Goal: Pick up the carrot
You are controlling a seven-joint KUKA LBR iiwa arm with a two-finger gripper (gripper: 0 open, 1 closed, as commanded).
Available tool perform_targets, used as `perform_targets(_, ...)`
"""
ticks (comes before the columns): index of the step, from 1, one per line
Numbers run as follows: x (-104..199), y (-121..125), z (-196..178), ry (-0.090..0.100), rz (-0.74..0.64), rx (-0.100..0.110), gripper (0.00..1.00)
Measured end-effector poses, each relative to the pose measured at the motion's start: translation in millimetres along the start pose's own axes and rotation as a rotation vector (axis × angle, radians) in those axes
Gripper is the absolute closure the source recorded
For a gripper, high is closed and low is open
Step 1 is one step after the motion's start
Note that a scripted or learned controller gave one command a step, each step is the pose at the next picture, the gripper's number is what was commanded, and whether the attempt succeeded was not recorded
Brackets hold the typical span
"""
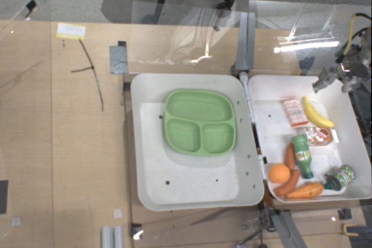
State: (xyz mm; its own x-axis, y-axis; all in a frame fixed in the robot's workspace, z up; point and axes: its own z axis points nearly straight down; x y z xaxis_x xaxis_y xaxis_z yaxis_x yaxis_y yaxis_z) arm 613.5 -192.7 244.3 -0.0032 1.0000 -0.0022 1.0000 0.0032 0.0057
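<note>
A yellow label (71,31) is seen stuck flat on the bare wooden bench (58,142) at the far left, with a thin dark line trailing below it and a small grey patch (118,59) a little to its right. The left bin (145,183), shallow, white and round-cornered, is occupied by a pale green plastic tray (200,122) moulded into three compartments, one long and two smaller.

In the right bin (270,101) a cluster of small items is found. A round orange (279,173) is placed at the near left, just beside a reddish sausage-shaped piece (289,155). A green bottle (302,155) with a white label lies along the bin's depth. Further back, a red-and-white packet (294,112) and a curved yellow banana (317,112) are set side by side, with a second red packet (319,136) below them.

The carrot (304,190) is located at the near edge of the right bin, just beside the orange and bottle. It is orange, smooth and tapered; its long axis runs almost left to right, slightly tilted, though which end is the tip cannot be told. A small green-labelled can (342,176) lies to its right.

The gripper (343,74) is held at the far right edge, above the bin's back corner, well apart from the carrot. Whether it is open cannot be told.
</note>
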Motion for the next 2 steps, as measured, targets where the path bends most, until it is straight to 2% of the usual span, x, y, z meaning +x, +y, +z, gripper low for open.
perform_targets(1, 18, -90, 55, 0.001, -0.023, 0.002, 0.00)
perform_targets(2, 25, -21, 130, 0.001, -0.103, 0.002, 0.00)
